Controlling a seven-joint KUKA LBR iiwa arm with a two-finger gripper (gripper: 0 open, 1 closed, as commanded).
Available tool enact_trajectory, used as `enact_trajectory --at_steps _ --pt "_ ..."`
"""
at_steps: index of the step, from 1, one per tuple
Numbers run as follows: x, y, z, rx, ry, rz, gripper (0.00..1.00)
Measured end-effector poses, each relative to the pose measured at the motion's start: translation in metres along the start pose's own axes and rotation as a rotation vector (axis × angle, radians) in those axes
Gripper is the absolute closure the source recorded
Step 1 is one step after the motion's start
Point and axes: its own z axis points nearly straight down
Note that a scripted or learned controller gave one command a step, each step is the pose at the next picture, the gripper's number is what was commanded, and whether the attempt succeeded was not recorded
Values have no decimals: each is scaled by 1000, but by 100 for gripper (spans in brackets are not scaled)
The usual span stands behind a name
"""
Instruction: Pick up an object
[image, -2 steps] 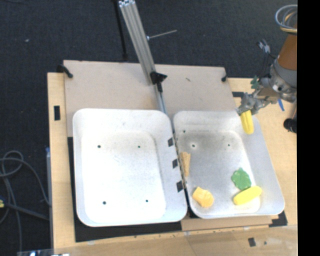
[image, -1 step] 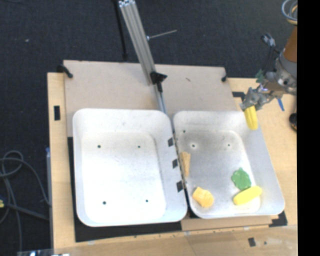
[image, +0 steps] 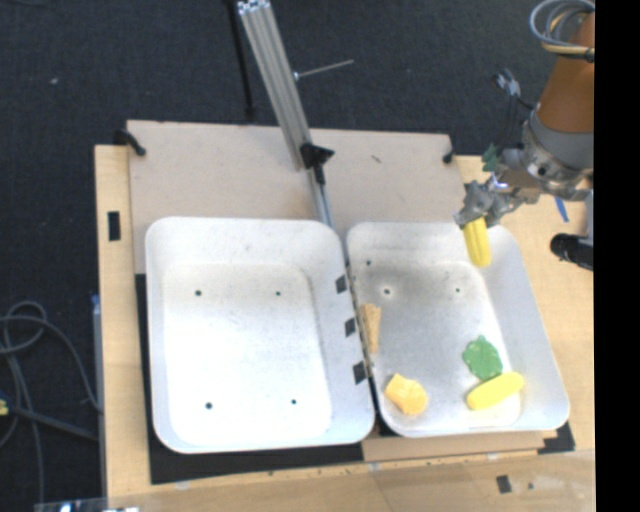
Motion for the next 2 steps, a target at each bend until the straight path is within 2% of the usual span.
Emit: enact_trajectory --at_steps 1,2 --pt "44 4 3 2 0 0 100" --pt "88 -6 4 2 1 -1 100"
